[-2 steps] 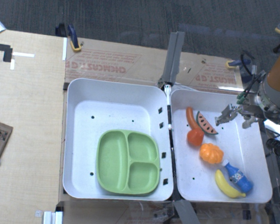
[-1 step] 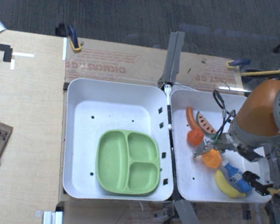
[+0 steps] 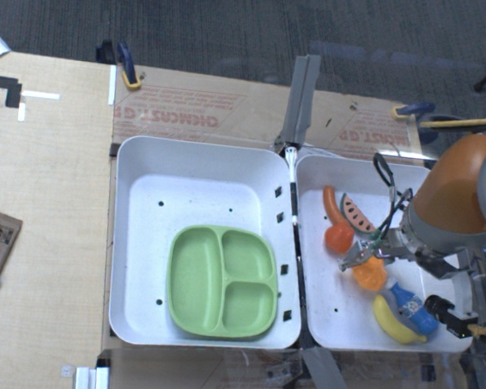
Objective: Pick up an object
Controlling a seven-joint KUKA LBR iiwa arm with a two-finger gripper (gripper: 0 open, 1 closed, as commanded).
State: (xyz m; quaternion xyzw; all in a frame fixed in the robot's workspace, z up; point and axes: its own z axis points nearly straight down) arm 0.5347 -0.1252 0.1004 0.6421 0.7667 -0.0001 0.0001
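Two shallow white bins sit side by side on the counter (image 3: pixel 43 211). The left bin (image 3: pixel 125 246) holds a green divided plate (image 3: pixel 223 281) lying flat toward its near right part. The right bin (image 3: pixel 325 319) holds the loose objects: an orange-red strip piece (image 3: pixel 332 204) and a watermelon slice toy (image 3: pixel 357 215) at the far side, a red-orange round piece (image 3: pixel 338 238) just near of them, an orange round piece (image 3: pixel 372 275) in the middle, and a yellow banana (image 3: pixel 393 323) touching a blue item (image 3: pixel 412 307) at the near right. The arm (image 3: pixel 455 190) reaches in from the right, with the end effector (image 3: pixel 360 254) low between the two round pieces, possibly touching the orange one, hard to tell. Its fingers look slightly apart with nothing visibly clamped between them.
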